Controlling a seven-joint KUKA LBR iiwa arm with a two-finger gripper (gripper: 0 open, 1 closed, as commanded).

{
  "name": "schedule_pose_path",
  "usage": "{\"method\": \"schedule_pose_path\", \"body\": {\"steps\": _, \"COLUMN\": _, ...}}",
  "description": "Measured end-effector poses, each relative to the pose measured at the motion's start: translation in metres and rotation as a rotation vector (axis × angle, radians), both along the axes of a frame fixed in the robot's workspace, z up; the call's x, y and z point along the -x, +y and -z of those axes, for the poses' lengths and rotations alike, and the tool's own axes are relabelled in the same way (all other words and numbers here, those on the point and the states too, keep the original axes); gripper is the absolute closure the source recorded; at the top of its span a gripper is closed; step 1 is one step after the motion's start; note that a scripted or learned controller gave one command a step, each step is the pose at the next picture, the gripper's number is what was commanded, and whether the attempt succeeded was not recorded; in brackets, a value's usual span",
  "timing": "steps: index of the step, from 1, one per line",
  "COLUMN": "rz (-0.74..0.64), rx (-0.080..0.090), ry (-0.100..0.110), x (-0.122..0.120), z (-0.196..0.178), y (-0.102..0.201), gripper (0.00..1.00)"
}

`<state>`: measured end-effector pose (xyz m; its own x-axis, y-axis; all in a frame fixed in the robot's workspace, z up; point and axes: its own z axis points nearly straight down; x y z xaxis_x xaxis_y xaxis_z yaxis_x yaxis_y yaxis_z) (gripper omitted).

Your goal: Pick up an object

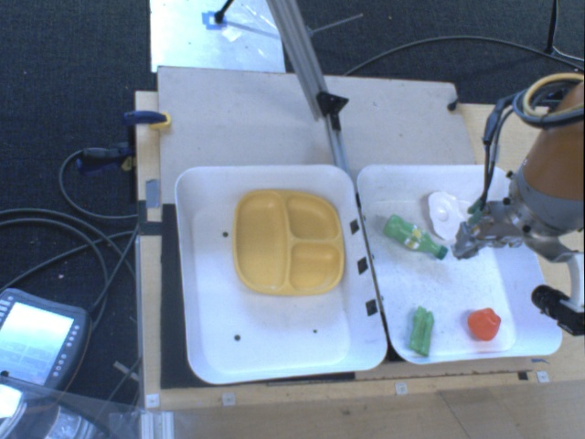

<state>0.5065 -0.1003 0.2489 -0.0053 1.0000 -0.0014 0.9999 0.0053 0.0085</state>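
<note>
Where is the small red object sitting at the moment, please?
The small red object lies in the right-hand white bin, near its front right corner, with the green ridged piece to its left and the claw farther back.

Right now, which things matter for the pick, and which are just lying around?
For the pick: tool; green bottle; white piece; green object; red object, all in the right bin.

Lying about: yellow tray in the left bin; blue clamp.
</note>
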Motion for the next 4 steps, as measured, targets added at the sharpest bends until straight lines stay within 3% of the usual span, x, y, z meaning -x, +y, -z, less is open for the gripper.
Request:
{"method": "schedule_pose_path", "body": {"steps": 1, "rz": -0.001, "rx": 0.000, "ry": 0.000, "x": -0.002, "z": -0.053, "y": 0.000, "gripper": 1.00}}
{"method": "schedule_pose_path", "body": {"steps": 4, "rz": -0.005, "rx": -0.003, "ry": 0.007, "x": -0.083, "z": -0.008, "y": 0.122, "gripper": 1.00}}
